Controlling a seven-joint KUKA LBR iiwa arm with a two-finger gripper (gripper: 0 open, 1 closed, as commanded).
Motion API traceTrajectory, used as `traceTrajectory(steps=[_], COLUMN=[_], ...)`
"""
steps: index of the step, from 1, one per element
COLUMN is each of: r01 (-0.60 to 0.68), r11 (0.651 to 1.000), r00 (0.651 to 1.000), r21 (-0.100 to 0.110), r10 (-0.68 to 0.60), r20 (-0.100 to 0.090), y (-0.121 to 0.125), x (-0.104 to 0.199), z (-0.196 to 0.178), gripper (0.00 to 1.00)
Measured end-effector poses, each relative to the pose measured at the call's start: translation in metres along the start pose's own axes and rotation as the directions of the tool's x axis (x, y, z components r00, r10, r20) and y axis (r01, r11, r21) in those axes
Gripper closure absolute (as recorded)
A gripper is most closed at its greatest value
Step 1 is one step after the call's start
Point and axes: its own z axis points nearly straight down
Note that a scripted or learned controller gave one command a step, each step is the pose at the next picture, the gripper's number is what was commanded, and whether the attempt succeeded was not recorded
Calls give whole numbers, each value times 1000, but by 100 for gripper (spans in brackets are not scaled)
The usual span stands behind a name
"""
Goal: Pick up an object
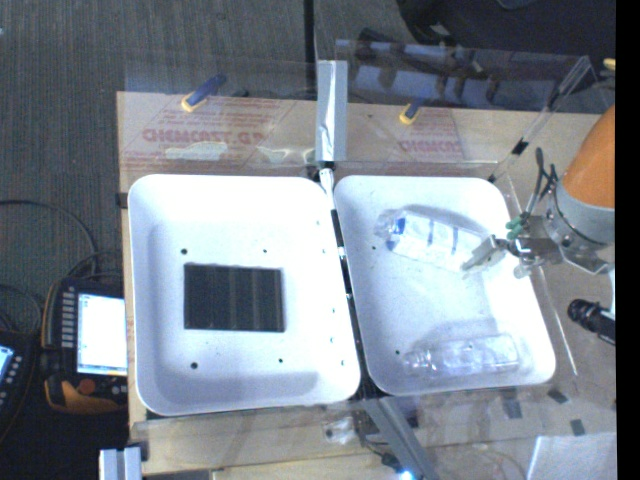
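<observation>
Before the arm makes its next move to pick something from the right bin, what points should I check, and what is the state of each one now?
1. An object is available in the right bin: ok. A clear plastic bottle with blue label lies near its far side, and a second clear bottle near its front edge.
2. The gripper is over the right bin: ok, it is at the labelled bottle's right end.
3. An object is between the fingers: cannot tell.
4. The two bottles are apart, so one can be taken alone: ok.
5. The left bin plays no part: ok, it shows a dark rectangular panel.
</observation>
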Motion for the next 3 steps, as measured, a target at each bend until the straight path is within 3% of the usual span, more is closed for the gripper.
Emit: traceTrajectory(steps=[1, 2, 3], r01=[96, 96, -29], r11=[995, 995, 1000], r00=[995, 995, 1000], r21=[1, 1, -1], r10=[-96, -96, 29], r20=[3, 2, 2], y=[18, 18, 103], x=[-28, -28, 31], z=[41, 41, 39], gripper=[0, 0, 0])
